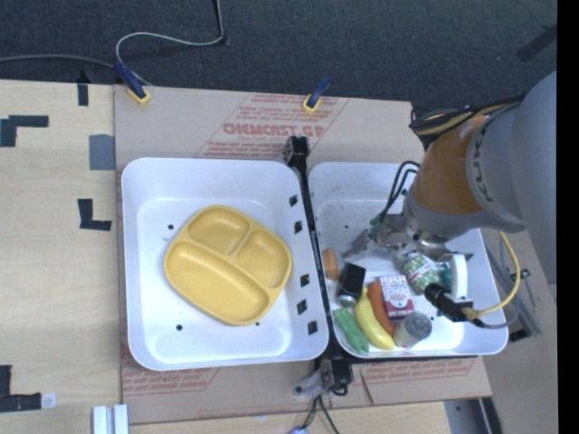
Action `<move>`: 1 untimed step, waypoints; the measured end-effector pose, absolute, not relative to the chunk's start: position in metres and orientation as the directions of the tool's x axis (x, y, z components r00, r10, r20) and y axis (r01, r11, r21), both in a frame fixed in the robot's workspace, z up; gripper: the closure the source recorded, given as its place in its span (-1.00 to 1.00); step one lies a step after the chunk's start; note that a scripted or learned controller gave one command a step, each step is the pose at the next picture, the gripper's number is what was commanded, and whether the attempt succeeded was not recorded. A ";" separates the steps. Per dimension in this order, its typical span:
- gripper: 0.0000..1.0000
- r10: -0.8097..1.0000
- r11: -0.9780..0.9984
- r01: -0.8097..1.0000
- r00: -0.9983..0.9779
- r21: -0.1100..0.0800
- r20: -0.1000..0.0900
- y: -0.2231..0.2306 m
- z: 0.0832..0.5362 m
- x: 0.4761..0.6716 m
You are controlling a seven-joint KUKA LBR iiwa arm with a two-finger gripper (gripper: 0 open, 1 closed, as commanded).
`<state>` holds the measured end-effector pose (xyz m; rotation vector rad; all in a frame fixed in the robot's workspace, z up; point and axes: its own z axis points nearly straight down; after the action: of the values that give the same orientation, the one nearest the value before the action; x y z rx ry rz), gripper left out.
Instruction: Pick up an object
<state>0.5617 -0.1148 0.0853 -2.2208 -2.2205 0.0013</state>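
Reference landmark: the yellow divided plate [228, 263], alone in the left bin [145, 242]. All candidate objects lie right of the plate, past the divider, in the right bin [344, 183]: a green item [349, 329], a banana [371, 322], a carrot [378, 298], a red carton [394, 295], a grey can [414, 328]. Farther right, my pincer [398, 235] hangs above this pile; I cannot tell its opening or any hold. Recommended: select 1 item at the pile's edge, descend vertically, close only when centred.
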 end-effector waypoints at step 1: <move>-1.00 1.000 0.002 1.000 -0.002 0.000 -0.001 -0.103 0.084 0.668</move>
<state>0.6683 -0.1034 0.0843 -2.2196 -2.2241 0.0003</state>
